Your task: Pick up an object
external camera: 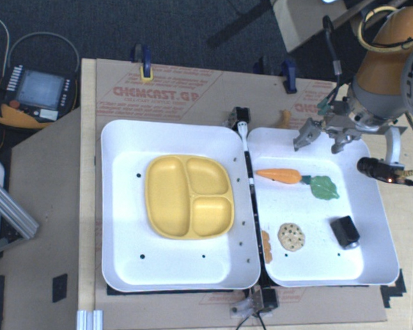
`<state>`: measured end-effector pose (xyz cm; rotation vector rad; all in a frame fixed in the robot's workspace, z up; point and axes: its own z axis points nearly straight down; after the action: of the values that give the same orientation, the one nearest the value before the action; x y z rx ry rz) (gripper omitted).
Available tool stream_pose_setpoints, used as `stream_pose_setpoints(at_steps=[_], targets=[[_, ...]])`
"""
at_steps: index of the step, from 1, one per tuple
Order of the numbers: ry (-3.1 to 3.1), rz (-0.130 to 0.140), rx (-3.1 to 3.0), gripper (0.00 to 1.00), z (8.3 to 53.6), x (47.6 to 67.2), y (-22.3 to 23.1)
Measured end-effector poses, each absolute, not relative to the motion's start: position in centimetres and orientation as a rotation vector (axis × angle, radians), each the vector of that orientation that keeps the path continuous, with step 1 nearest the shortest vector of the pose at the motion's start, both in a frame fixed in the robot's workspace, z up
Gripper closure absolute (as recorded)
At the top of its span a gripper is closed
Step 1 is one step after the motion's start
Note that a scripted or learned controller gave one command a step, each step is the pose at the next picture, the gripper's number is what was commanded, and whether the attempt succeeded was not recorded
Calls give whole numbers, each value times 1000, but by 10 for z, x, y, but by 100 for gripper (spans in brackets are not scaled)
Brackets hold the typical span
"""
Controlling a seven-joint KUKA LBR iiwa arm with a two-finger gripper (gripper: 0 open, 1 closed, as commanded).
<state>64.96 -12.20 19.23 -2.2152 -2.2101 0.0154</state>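
Gripper (324, 140) over right bin (378, 206) far edge, fingers spread, nothing between them. Carrot (278, 176) just below it; cookie (291, 236) and black block (345, 231) nearer front

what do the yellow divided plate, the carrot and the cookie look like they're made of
Yellow divided plate: seems moulded plastic, matte to satin, one even colour with soft rounded ridges.
Carrot: likely a plastic or rubber toy, flat uniform orange with a solid green leaf.
Cookie: probably a plastic toy too, though too small to be sure.
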Motion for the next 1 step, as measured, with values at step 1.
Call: stream_pose_setpoints(at_steps=[1], targets=[[-2222, 0, -2221, 0, 202, 653, -122]])
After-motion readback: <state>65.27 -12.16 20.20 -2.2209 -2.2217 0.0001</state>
